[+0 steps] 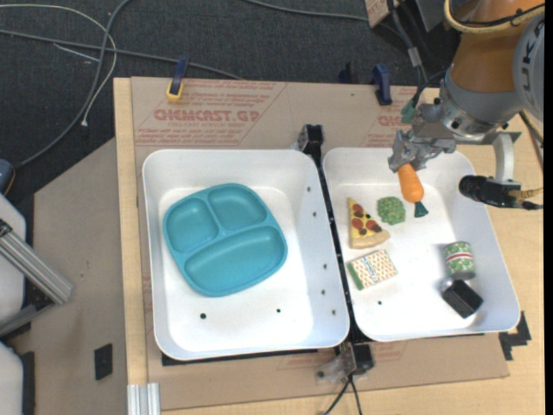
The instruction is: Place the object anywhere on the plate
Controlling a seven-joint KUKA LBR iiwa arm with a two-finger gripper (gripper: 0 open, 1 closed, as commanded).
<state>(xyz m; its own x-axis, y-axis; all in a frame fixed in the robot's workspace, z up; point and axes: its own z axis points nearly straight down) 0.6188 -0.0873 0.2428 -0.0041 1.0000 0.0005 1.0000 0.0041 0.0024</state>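
Note:
A blue three-compartment plate [226, 237] lies in the left bin [164, 318]. Over the back of the right bin [497, 318] my gripper [409, 161] is shut on the orange end of a toy carrot [410, 184]. The carrot hangs down from the fingers, tilted, with its green top [420, 208] lowest. It is well to the right of the plate, across the divider between the bins.
The right bin also holds a pizza slice [365, 223], a green broccoli piece [390, 210], a patterned square snack [372, 270], a small green can [459, 258] and a black block [461, 298]. A black clamp [310, 137] sits at the bins' back junction.

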